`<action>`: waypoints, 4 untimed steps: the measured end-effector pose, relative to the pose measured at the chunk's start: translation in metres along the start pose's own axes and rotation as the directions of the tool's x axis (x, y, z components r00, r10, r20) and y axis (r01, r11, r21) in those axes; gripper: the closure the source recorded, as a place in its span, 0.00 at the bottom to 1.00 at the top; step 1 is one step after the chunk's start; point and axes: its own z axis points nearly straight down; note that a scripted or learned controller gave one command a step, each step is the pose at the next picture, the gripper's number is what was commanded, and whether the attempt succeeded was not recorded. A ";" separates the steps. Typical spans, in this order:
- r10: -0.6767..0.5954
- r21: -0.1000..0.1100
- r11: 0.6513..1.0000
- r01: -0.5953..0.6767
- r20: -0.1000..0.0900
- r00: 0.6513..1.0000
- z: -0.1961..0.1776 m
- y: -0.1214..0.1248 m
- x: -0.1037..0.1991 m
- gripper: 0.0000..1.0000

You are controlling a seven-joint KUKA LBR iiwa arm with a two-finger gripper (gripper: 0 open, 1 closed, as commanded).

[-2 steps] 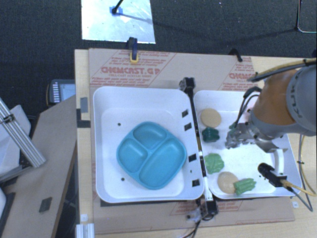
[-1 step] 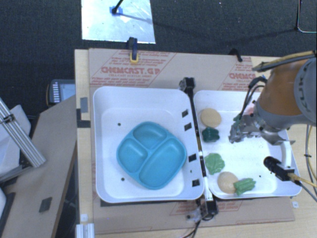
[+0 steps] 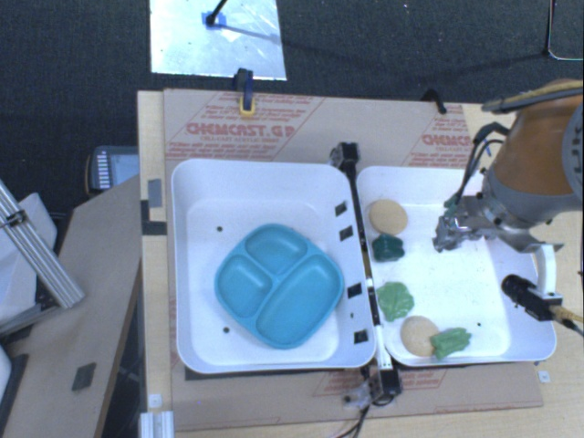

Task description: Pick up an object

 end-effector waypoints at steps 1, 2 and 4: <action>-0.001 -0.002 1.000 0.001 0.000 1.000 -0.054 0.002 0.000 1.00; -0.006 0.003 1.000 0.006 -0.002 1.000 -0.059 0.016 0.051 1.00; -0.005 0.006 1.000 0.005 -0.003 1.000 -0.033 0.037 0.163 1.00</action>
